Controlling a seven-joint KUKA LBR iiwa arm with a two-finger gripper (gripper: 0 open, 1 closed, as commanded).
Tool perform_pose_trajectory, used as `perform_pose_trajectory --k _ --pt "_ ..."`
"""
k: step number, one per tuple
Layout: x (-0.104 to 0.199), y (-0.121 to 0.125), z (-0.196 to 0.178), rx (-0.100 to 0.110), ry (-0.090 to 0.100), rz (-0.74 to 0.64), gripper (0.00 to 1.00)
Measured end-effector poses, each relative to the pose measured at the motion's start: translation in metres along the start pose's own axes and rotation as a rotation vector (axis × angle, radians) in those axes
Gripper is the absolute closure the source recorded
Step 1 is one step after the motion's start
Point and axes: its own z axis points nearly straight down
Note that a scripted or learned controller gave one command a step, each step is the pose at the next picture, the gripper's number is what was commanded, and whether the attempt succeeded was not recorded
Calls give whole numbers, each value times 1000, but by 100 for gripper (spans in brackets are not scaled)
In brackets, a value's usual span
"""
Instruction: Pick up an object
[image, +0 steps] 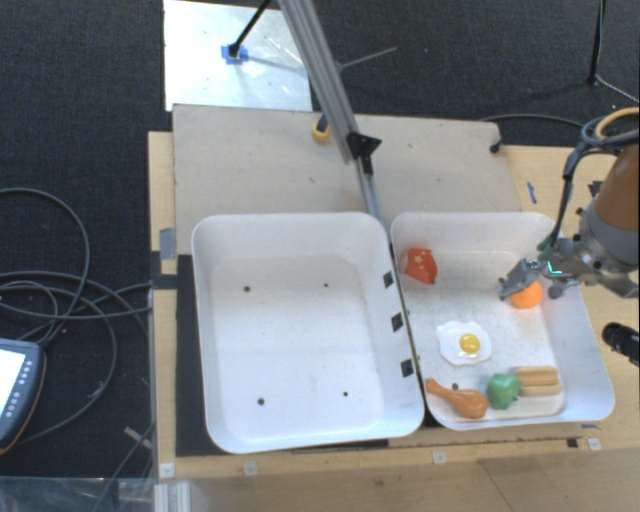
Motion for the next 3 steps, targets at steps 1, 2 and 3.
perform_pose_trajectory --k 1,2,3 --pt "0 3 62 6 1 3 0" --pt "1 3 113 4 0 3 0" --pt "0 4 100 -2 -1 2 100"
